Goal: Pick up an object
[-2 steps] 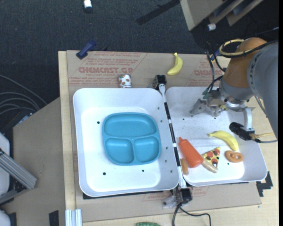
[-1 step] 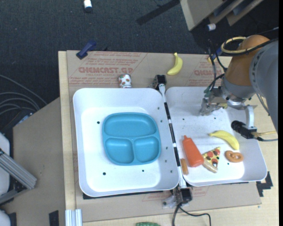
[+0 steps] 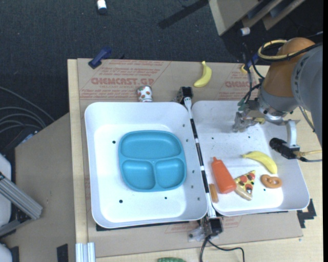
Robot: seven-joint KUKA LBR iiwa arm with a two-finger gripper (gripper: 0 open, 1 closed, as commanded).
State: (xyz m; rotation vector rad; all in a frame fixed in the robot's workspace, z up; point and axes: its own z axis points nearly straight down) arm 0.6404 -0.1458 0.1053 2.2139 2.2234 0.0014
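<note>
Grey arm (image 3: 287, 66) hanging jaws (image 3: 242, 124) over right bin (image 3: 225, 115) back half, nothing between them; jaw gap: cannot tell. Yellow banana (image 3: 261, 160), orange bottle (image 3: 223, 176), pizza slice (image 3: 246, 184), donut (image 3: 270, 181) lying nearer front. Suggest shifting over banana, descending straight.

- Worktop (image 3: 123, 77) was pale board stamped with faded red lettering along its far side.
- Floor (image 3: 46, 30) around it was dark carpet, evenly lit, with no hard shadows.
- Black cables (image 3: 20, 115) looped on the floor at left.
- A metal rail (image 3: 20, 197) lay at a slant near the lower-left corner.
- A beige box-like structure (image 3: 246, 13) stood beyond the far right corner.
- A small white item (image 3: 101, 5) lay on the carpet at top.
</note>
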